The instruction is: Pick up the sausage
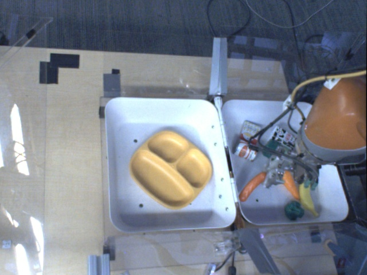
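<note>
The sausage [252, 187], an orange-red link, lies slanted near the front left of the right bin [327, 213]. My gripper [279, 172] hangs low over that bin, just right of the sausage's upper end and close to it. The arm's orange band [338, 116] and the wrist cables hide the bin's back right part. Nothing shows as held.
In the right bin, a small can [248, 151] lies behind the sausage. An orange carrot [291, 185], a yellow banana [308, 200] and a green item [294, 211] sit to its right. The left bin [120, 153] holds a large yellow bread-like lump [171, 168].
</note>
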Controlling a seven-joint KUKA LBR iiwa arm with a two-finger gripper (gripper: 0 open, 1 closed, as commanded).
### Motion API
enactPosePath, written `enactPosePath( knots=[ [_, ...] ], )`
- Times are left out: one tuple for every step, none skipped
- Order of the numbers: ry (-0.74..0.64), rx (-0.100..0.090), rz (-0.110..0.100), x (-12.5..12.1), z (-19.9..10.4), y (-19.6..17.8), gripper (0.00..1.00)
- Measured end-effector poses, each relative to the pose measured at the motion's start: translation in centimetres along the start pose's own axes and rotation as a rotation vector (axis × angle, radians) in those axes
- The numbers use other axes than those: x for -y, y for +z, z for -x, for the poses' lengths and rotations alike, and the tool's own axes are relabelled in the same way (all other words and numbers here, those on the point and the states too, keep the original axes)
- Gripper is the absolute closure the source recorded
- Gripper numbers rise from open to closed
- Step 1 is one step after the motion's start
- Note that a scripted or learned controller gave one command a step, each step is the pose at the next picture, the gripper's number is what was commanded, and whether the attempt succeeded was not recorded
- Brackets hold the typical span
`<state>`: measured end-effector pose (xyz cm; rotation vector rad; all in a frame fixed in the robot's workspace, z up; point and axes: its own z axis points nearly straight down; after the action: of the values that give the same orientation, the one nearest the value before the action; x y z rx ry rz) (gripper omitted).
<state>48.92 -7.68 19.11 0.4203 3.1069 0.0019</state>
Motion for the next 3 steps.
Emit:
enactPosePath(
  knots=[
    [0.157, -0.001, 0.001, -10.2, -0.1, 0.7, 1.0],
    [0.641, 0.002, -0.001, 0.4, 0.4, -6.9, 1.0],
    [0.641, 0.002, -0.001, 0.4, 0.4, -6.9, 0.0]
  ],
)
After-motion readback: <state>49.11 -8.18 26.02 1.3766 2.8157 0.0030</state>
